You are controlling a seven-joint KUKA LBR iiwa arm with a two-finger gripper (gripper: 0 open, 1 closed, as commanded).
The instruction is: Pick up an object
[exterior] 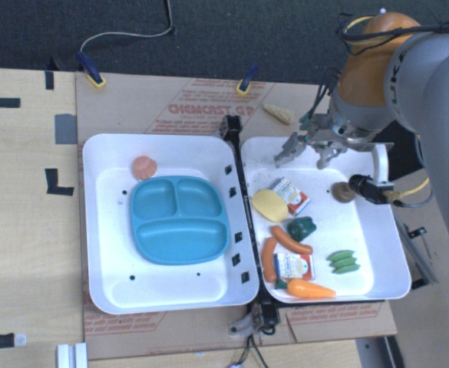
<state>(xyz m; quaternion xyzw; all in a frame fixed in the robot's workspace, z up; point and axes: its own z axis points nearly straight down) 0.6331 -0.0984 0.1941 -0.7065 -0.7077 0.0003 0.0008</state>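
My gripper (pixel 305 153) hangs open over the far edge of the right bin (pixel 378 240), with nothing between its two grey fingers (pixel 287 150). Below it in that bin lie a yellow lemon-shaped piece (pixel 269 205), a red-and-white packet (pixel 292 195), a green pepper (pixel 302 227), a sausage (pixel 290 241), a second packet (pixel 293 266), a carrot (pixel 310 288), green beans (pixel 344 261) and a small brown round piece (pixel 341 192). All of these rest on the bin floor, apart from the gripper.
The left bin (pixel 105 205) holds a blue divided plate (pixel 180 218) and a pink round piece (pixel 143 166). A beige piece (pixel 278 113) lies on the bench behind the right bin. A black divider (pixel 239 198) runs between the bins.
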